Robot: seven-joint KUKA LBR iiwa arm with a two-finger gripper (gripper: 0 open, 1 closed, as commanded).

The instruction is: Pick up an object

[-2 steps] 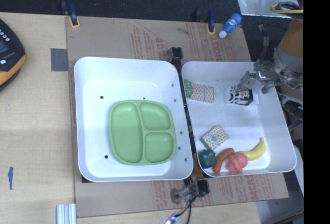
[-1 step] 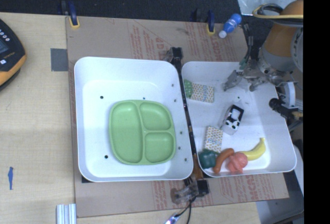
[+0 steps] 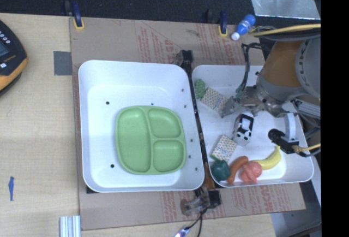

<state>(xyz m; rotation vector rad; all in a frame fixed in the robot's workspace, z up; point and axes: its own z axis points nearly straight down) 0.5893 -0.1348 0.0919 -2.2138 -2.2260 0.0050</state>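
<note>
My gripper [image 3: 243, 106] hangs over the upper middle of the right bin [image 3: 305, 173], with the grey and orange arm reaching in from the right. Just below it stands a black-and-white cow toy [image 3: 243, 129], apart from the gripper. A patterned packet [image 3: 214, 99] lies to the gripper's left, next to a small green item [image 3: 200, 87]. Along the bin's front lie a second patterned packet [image 3: 224, 148], a dark green round thing [image 3: 220, 168], an orange carrot [image 3: 237, 167], a pink lump [image 3: 251, 172] and a yellow banana [image 3: 269, 160]. Nothing shows held in the gripper.
The left bin [image 3: 92, 99] holds a pale green divided plate [image 3: 150, 139]. The wall between the two bins runs close to the left of the packets. A blue-capped bottle [image 3: 244, 26] lies behind the right bin, and a black and orange device [image 3: 8, 55] sits at the far left.
</note>
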